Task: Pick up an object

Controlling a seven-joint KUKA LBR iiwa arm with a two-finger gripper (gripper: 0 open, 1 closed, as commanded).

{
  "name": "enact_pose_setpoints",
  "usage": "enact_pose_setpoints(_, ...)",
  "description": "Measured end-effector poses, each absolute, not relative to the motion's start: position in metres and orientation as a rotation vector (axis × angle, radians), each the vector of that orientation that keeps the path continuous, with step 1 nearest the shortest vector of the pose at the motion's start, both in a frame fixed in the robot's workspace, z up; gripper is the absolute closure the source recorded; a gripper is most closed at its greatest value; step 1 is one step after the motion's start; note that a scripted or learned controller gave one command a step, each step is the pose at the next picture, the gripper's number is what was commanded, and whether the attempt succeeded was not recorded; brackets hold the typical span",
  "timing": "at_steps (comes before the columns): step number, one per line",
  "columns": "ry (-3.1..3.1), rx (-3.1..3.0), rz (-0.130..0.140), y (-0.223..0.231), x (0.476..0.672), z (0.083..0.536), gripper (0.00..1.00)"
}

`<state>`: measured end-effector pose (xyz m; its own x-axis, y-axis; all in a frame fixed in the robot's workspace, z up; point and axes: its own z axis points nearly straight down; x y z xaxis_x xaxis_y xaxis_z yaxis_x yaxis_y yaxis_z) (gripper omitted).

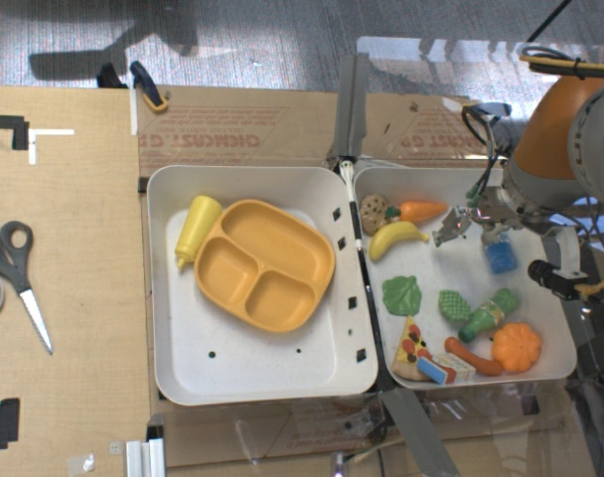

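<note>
My gripper (476,232) hangs over the upper right part of the right bin (555,371), open, with nothing between its fingers. One silver finger (449,229) points left toward the yellow banana (396,237). A small blue block (501,257) lies just below the gripper's right side. An orange carrot (421,210) and a brown cookie (373,208) lie at the bin's back left. Toward the front are a green leaf (402,293), a green vegetable (455,304), a green bottle-like toy (491,313), an orange pumpkin (517,347), a red sausage (471,357) and a pizza slice (413,351).
The left bin (173,366) holds an orange divided plate (265,263) and a yellow bottle (196,229). Scissors (19,276) lie on the wooden board at the left. A metal divider (348,117) runs between the bins at the back.
</note>
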<state>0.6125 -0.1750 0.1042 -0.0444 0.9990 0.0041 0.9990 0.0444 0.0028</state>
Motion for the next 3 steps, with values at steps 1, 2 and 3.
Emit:
enact_pose_setpoints(1, -2.296, -2.138, 0.007, -0.1259, 0.6578, 0.0916, 0.0)
enact_pose_setpoints(2, -2.297, -2.132, 0.014, -0.1258, 0.6568, 0.1004, 1.0)
enact_pose_setpoints(3, -2.298, -2.133, 0.013, -0.1256, 0.6573, 0.1008, 0.0)
